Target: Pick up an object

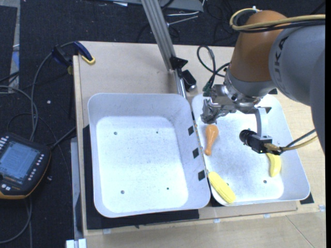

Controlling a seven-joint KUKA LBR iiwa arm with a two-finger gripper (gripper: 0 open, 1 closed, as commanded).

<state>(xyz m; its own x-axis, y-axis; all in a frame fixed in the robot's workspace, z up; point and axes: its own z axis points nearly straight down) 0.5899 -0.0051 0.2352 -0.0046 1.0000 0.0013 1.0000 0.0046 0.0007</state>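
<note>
Left bin [139, 154] on desk [124, 61] — bare white floor. Right bin [248, 190] holds the goods. Landmark: carrot [210, 138], by right bin's left wall, long axis up-down, slightly tilted. Corn [221, 187] below carrot, near front rim. Pincer [211, 115] just above carrot's top end — whether spread or pressed together, cannot tell. Banana [274, 164] well right of carrot. Judgement: carrot nearest target; short drop, grip across its width.
</note>
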